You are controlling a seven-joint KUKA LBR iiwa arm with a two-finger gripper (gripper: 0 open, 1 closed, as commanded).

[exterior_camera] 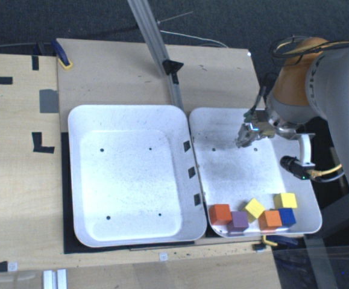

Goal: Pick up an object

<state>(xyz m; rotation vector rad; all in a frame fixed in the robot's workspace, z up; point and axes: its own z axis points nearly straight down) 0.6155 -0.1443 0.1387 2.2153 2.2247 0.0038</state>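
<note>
The tool (245, 138) hovers over the right bin (222, 125); whether it grips anything cannot be told. Next, it must reach the blocks (252, 212).

The robot's broad, rounded grey arm (337, 83) carried an orange band (292, 83) just above its wrist. Thin black cables looped over that band. A small metallic claw (246, 136) tipped the wrist, beside a white bracket and a black cylindrical fitting trailing a yellowish cable.
</note>
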